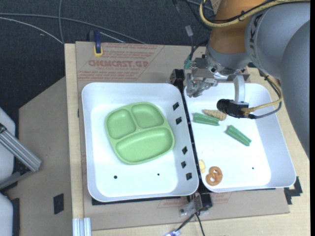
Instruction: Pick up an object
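Camera view, from above and at a slant: the gripper (198,85) hung over the far left corner of the right bin (275,146), close to the wall it shares with the left bin (93,146). No object had been lifted at this moment, so I judged the pick as not yet made. All candidate objects lay on the right bin's floor: a green bean-like piece (205,119) near the shared wall, a tan ridged piece (214,114) touching its far side, a second green piece (238,135) nearer the bin's middle, and a pretzel (214,175) with a small yellow bit (201,166) just beside it in the near left corner. The left bin carried a green divided plate (140,132), lying flat. Whether the fingers stood open or closed could not be told; they formed a blurred metallic cluster under the orange band, and nothing could be seen between them. A black cylindrical part (232,107) with a cable overlapped the tan piece's right end. The grey arm hid the right bin's far right corner.
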`<act>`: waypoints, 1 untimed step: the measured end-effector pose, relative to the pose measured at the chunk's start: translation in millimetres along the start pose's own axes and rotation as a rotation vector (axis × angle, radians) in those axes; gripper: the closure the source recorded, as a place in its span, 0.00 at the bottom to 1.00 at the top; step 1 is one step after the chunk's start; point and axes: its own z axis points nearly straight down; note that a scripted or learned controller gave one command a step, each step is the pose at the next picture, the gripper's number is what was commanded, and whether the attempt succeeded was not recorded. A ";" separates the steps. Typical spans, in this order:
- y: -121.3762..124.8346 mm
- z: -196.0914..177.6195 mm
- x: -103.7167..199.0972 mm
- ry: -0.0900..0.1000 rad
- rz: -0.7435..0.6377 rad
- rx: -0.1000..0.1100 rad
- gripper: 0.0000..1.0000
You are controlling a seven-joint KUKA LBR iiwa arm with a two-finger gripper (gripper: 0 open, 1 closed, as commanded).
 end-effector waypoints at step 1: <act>-1.3 -10.5 53.0 0.001 0.000 0.001 1.00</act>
